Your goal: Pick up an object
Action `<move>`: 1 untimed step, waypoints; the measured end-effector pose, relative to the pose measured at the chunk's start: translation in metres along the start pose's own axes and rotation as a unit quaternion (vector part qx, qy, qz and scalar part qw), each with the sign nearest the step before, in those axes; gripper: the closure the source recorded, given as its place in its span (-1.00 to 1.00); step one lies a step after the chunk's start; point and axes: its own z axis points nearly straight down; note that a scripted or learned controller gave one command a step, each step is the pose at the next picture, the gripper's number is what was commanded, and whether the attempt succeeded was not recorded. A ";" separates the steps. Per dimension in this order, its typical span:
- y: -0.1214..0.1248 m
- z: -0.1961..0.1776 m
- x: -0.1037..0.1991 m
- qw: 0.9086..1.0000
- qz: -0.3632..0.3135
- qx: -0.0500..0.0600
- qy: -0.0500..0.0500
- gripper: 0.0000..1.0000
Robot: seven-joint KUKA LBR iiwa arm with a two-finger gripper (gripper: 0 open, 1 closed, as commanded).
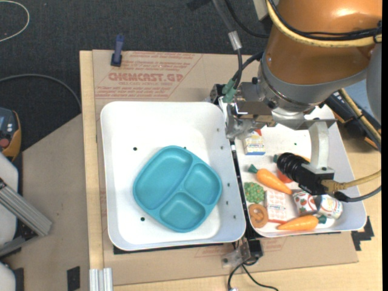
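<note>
My gripper [237,126] hangs low over the far left corner of the right bin [354,208], close to the wall between the two bins. Just to its right lies a small white and yellow carton [254,144]. Nearer the front of that bin lie an orange carrot [273,180], a green packet [254,193], a brown ring [257,214], a white and red carton [277,208], a second carrot [298,224] and a red and white packet [307,202]. The arm's bulk hides the back of the right bin.
In the left bin [115,162] a teal divided plate [177,188] lies flat at the middle. Both bins rest on a cardboard sheet [145,71]. A small blue clip [117,51] sits at the sheet's far left edge.
</note>
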 end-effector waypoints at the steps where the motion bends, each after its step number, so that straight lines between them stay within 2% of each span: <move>1: 0.001 -0.138 -0.052 1.000 0.009 -0.006 -0.001 1.00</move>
